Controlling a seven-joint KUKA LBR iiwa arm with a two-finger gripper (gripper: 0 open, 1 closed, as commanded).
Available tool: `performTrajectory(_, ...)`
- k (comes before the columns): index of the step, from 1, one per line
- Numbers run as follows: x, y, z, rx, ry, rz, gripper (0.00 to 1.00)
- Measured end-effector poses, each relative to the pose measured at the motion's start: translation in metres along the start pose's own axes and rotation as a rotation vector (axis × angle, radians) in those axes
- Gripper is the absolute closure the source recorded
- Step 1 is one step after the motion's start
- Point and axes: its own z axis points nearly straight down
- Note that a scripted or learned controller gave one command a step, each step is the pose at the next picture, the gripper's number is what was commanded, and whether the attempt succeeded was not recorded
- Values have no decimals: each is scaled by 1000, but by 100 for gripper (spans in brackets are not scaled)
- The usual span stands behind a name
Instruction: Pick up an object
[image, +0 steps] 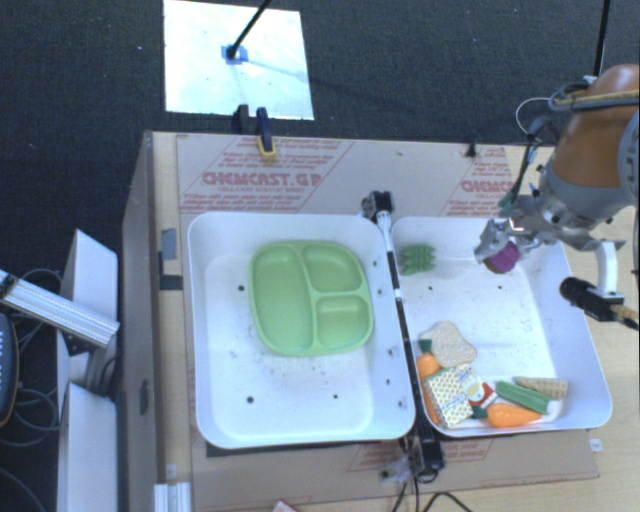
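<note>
Bench first: two shallow white bins sit side by side on it. The left bin (225, 400) holds a green divided plate (310, 297), lying flat near its centre. The right bin (560, 330) holds the smaller items. The arm (600, 140) reaches in from the right and stops over the far part of the right bin.

The gripper (500, 245) hangs above the far right of that bin, and a small purple object (503, 258) sits at its fingertips. The object appears to be pinched between the fingers and raised off the bin floor, though the slanted view leaves the height uncertain.

Handling judgement: the purple object looks like a small toy piece, probably light, rigid plastic with a smooth, rounded surface. A rounded shape can slip or rotate under a narrow pinch, so the safest hold is across its widest part, with the fingers centred.

Remaining items, in descending size: a cluster of toy food (470, 385) in the near corner of the right bin, including an orange carrot-like piece (510, 413) and a bread slice (450, 343); then a small green leafy piece (417, 259) near the divider, well apart from the gripper.
</note>
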Motion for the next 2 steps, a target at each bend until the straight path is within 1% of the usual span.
performTrajectory(1,28,-48,-43,4,2,-2,100)
performTrajectory(2,38,-112,-66,5,2,0,100)
